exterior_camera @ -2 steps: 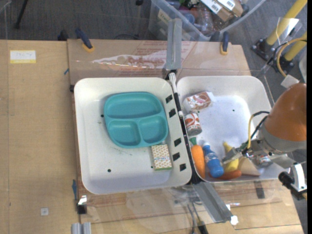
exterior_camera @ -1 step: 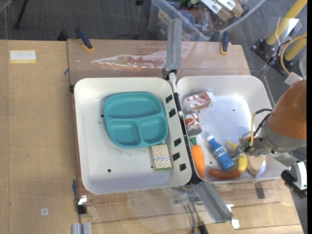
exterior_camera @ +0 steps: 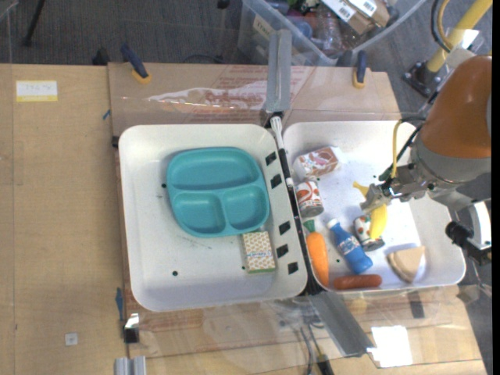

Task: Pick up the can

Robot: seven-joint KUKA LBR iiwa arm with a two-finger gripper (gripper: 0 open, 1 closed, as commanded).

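Two white bins sit side by side on the desk [exterior_camera: 55,209]. The left bin [exterior_camera: 144,276] holds a teal divided plate [exterior_camera: 216,190] and, near its front right, a small patterned box [exterior_camera: 258,251] lying flat, just beside the plate's lower corner.

The right bin [exterior_camera: 437,241] holds the clutter. The can [exterior_camera: 309,197], red and white, lies on its side close to the divider between the bins, in the left part of the bin. Just behind it lies a red-and-white crumpled packet [exterior_camera: 317,162]. In front of the can, along the divider, is a carrot [exterior_camera: 317,258]; a sausage [exterior_camera: 358,281] lies across the front edge. A blue bottle [exterior_camera: 349,248] with a white cap lies tilted between carrot and banana [exterior_camera: 377,219]. A bread wedge [exterior_camera: 407,263] sits at the front right.

The arm [exterior_camera: 461,123] comes in from the right; the gripper [exterior_camera: 380,196] hangs over the banana's upper end, well apart from the can. Cannot tell how the gripper is set from this angle. Nothing is visibly held.
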